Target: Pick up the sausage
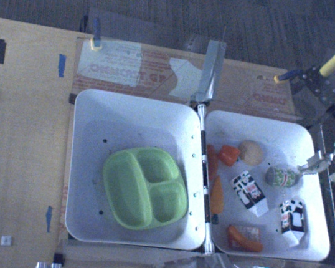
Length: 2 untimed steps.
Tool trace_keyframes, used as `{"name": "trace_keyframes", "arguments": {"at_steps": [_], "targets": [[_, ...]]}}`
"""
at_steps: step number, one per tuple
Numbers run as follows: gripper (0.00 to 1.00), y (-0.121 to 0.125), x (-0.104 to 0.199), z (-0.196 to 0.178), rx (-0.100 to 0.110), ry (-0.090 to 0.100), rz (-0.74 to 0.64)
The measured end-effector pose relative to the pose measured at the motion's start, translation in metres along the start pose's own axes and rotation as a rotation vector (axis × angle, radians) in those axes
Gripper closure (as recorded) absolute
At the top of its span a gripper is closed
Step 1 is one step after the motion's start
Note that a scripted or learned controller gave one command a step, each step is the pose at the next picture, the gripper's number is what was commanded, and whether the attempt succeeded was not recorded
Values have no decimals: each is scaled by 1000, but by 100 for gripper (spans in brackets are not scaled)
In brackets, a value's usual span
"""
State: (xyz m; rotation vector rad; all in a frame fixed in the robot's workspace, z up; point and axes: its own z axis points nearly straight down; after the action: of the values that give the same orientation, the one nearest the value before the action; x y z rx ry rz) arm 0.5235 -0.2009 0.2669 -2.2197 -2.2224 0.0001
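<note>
Nearest lay the sausage (244,239) by the near wall of the right bin (320,246) – long axis roughly left to right – well apart from the gripper (312,164) (open or closed, impossible to tell), which hung up-right of it

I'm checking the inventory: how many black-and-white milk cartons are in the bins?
2, both in the right bin: one milk carton near its middle, the other carton near its right wall. None seems hidden.
</note>
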Motion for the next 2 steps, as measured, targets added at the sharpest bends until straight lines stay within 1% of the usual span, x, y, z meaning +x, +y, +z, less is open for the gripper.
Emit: {"name": "trace_keyframes", "arguments": {"at_steps": [1,2], "targets": [[0,2,28,-22,-3,-1,-14],[0,-16,64,-99,-3,-2,-29]]}}
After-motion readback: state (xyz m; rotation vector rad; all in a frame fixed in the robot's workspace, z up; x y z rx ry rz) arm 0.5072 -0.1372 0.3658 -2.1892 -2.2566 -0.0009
